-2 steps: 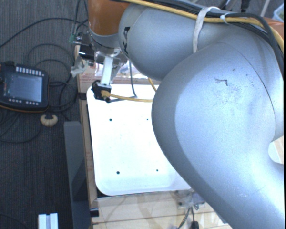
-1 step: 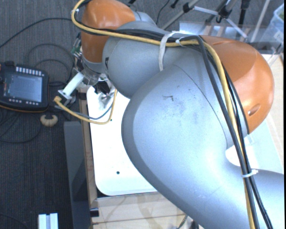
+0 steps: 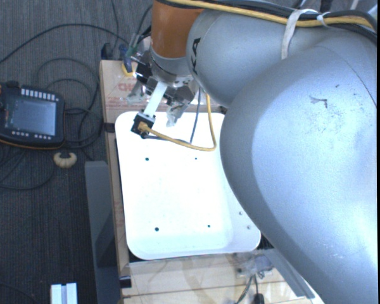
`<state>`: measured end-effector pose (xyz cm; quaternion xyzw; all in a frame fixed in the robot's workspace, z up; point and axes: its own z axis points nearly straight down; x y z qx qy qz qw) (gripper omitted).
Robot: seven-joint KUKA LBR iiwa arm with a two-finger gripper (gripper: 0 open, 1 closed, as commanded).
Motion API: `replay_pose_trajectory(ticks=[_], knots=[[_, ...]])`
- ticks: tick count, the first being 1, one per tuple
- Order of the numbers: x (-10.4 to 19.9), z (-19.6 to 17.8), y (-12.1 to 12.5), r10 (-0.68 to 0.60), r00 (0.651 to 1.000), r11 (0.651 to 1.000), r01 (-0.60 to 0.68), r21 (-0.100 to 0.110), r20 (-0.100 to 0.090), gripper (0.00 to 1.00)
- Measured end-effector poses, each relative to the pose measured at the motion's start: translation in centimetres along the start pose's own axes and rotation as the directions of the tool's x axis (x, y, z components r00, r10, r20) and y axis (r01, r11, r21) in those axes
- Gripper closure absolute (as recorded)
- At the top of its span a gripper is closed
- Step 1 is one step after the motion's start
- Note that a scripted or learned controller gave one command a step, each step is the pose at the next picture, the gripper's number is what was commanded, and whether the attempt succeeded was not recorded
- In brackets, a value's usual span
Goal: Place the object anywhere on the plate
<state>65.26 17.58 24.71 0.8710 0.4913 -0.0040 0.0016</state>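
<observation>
A shallow white bin point(image 3: 177, 195) lies in the middle of the camera view, its floor bare apart from a few small dark dots. My gripper point(image 3: 175, 111) hangs over the bin's far edge, below the orange band of the wrist. The big grey arm point(image 3: 304, 138) covers the whole right side of the view and hides what lies under it.
A teach pendant point(image 3: 25, 116) lies on the dark carpet at left, with cables and a small pale ring point(image 3: 66, 159) beside it. The wooden bench edge point(image 3: 117, 84) shows beyond the bin. A dark rail point(image 3: 101, 220) runs along the bin's left side.
</observation>
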Motion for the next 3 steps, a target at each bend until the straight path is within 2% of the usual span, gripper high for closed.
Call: replay_pose_trajectory(ticks=[1,2,3], knots=[[-4.7,0.6,-6.5,0.153,0.988,0.988,-0.153,0.005,0.0,0.0],[-7.9,-10.6,-4.7,0.094,0.996,0.996,-0.094,0.0,-0.001,0.0],[-0.1,-0.4,-2.4,-0.04,0.999,0.999,0.04,0.003,-0.001,0.0]])
